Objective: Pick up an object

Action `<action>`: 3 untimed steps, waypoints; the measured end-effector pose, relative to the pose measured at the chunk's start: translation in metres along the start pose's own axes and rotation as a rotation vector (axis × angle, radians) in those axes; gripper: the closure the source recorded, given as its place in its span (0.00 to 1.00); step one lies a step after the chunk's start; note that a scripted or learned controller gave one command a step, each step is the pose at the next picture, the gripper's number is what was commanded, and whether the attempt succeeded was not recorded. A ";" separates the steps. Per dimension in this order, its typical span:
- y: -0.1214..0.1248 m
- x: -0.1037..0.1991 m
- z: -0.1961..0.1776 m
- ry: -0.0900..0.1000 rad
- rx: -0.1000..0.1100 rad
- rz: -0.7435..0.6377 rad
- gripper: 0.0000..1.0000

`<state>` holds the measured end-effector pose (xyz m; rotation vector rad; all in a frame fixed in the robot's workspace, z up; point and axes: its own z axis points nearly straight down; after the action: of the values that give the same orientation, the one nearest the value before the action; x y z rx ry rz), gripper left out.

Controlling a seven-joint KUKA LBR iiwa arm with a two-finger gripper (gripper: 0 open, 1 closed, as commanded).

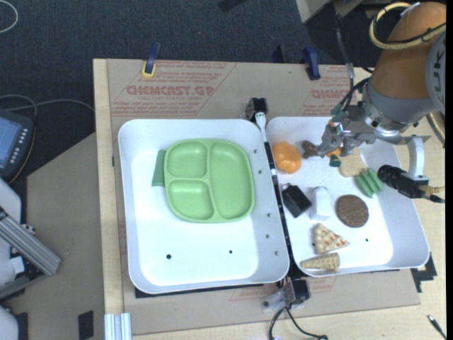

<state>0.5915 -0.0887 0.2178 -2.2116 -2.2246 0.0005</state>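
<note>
We see the claw (338, 142) low in the right bin (403, 250), near the orange ball (287, 156); whether it is open or closed we cannot tell. The green tray (209, 180) lies in the left bin (141, 211).

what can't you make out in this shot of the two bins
- Gripper, camera view: its fingers sit in a small, cluttered patch under the wrist, too fine to read.
- Small brown object beside the gripper: too small to identify.
- Pale object: partly covered by the gripper, so its shape is unclear.
- Arm: cut off by the frame's top right edge.
- Green divided tray: its underside and the bin floor beneath it are hidden.
</note>
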 end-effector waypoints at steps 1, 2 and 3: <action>-0.028 0.048 0.001 -0.001 0.000 0.002 1.00; -0.045 0.091 -0.010 -0.001 -0.001 0.001 1.00; -0.027 0.093 -0.001 -0.003 -0.005 0.004 1.00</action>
<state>0.5642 0.0046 0.2193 -2.2204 -2.2240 -0.0012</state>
